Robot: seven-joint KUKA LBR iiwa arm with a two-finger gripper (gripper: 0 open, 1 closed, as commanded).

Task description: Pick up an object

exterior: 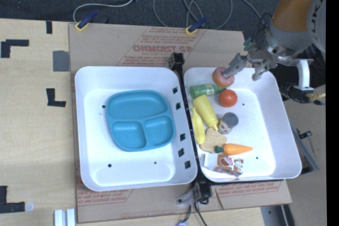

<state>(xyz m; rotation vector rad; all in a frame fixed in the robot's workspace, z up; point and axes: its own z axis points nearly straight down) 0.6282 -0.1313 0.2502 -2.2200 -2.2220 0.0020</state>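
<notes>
Cardboard-topped desk (127,45), two shallow white bins: left one (85,114) holds a blue divided plate (140,119); gripper (244,67) spread open beside a pink donut-like toy (223,77) (right bin's (283,129) far corner), red ball (228,97) nearby.

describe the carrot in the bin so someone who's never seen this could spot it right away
Start at the right white bin, the one crowded with toy food. Near its front edge lies the carrot, on its side and pointing right, just above a flat printed packet. It is the only long, tapering orange piece; the tomato nearby is round and red.
</notes>
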